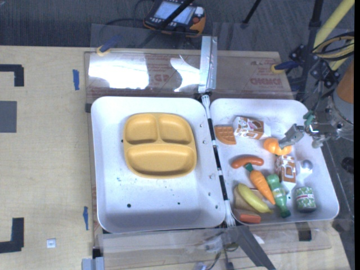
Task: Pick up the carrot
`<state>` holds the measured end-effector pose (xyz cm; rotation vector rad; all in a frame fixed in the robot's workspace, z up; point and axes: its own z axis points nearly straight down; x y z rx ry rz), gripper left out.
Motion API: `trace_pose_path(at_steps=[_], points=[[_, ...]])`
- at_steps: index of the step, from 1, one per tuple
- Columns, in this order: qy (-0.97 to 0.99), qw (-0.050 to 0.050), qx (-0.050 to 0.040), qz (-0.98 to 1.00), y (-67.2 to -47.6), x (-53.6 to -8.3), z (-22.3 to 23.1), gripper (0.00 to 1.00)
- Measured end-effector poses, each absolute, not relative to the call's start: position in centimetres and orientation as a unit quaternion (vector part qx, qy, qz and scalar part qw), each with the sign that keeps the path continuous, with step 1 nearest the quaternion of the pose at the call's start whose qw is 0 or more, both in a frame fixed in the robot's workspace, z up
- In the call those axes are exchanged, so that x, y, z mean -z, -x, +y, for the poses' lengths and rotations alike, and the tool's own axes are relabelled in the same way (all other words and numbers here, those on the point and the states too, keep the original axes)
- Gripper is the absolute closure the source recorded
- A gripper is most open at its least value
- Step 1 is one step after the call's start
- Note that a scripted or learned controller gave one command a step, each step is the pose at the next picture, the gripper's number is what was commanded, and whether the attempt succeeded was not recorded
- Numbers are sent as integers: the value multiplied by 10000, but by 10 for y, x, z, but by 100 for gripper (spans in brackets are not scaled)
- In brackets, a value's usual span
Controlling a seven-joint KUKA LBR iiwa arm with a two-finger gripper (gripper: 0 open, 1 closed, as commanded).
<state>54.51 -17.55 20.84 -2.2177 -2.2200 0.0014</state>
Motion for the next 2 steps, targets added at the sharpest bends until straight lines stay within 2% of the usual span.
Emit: trace_pose_path(at_steps=[1, 2], points=[[7812, 16, -3, -6243, -585, -95, -186, 0], [7807, 6, 3, -6250, -586, -105, -185, 100]])
